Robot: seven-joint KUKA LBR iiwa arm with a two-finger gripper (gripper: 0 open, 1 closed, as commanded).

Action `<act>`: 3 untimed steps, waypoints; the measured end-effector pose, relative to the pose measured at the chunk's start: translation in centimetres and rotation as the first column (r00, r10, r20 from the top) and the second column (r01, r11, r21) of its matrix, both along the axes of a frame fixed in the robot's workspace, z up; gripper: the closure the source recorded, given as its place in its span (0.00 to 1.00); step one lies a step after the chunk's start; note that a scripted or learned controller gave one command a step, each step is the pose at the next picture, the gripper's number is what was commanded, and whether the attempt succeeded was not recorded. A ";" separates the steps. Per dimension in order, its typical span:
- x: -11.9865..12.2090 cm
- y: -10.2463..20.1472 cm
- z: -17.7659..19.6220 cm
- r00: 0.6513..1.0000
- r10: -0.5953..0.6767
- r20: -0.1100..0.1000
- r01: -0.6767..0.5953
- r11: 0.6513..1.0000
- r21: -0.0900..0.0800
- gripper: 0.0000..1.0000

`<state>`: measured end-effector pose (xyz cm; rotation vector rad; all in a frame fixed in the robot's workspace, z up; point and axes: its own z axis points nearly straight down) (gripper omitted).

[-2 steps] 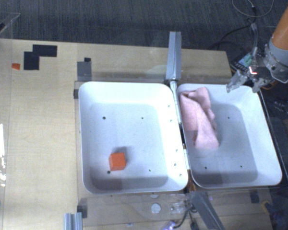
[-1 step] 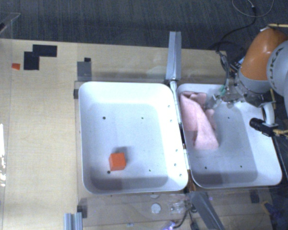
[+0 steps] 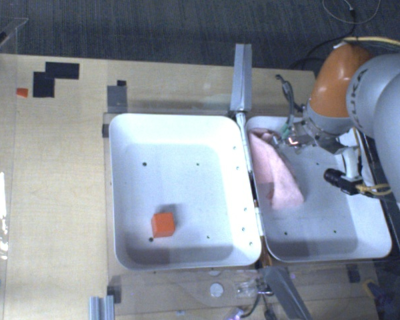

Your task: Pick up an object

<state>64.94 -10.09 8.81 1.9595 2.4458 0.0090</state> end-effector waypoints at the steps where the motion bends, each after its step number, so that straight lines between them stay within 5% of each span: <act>1: 1.1 -0.4 7.0 0.996 0.089 0.002 -0.089 0.996 -0.002 0.00; 2: 1.4 -0.2 8.3 0.996 0.092 0.013 -0.092 0.996 -0.004 1.00; 3: 1.4 -0.2 8.3 0.996 0.092 0.012 -0.092 0.996 -0.004 0.00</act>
